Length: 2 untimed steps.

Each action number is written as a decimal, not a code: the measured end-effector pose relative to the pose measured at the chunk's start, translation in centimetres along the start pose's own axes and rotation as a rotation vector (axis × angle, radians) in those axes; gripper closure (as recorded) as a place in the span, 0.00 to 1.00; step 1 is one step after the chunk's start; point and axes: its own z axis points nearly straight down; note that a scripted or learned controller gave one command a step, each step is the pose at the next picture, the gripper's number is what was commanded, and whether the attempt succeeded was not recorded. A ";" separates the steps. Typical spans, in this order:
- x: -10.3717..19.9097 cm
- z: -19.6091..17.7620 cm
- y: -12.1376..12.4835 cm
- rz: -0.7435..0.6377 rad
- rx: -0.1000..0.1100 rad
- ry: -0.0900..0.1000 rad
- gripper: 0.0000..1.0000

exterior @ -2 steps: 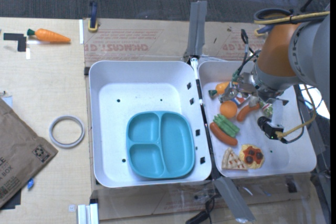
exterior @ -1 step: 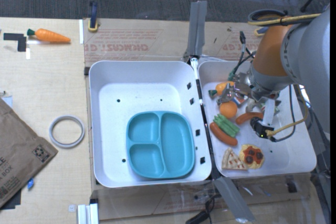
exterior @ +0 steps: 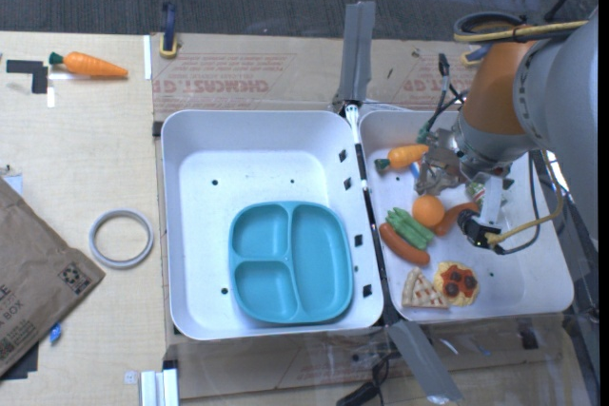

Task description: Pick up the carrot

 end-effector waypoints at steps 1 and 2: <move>3.9 -9.1 -1.4 0.032 -0.001 -0.001 1.00; 3.8 -9.0 -1.4 0.031 -0.001 -0.002 0.00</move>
